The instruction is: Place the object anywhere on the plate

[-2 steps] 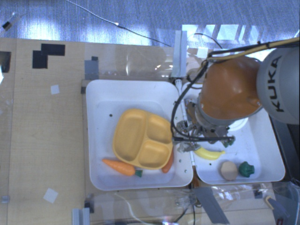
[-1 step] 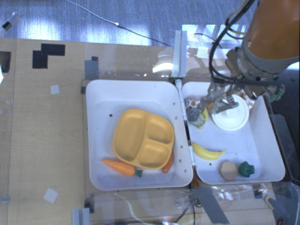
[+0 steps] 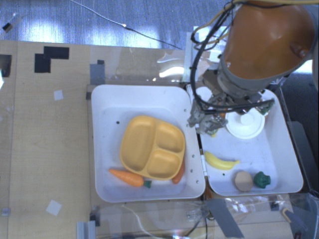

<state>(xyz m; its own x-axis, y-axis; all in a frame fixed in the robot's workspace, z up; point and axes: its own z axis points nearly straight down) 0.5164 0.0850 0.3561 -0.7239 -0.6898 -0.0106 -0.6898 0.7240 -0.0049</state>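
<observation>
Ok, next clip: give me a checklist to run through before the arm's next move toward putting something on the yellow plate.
1. Plate sits flat in the left bin, compartments bare: ok.
2. Plate rim free: not ok, carrot lies against its near edge and a second orange piece at its right corner.
3. Object held in the gripper: cannot tell.
4. Candidates in the right bin, banana, tan ball, green piece, lie apart: ok.
5. Gripper hangs near the wall between the bins: cannot tell clearance.
</observation>
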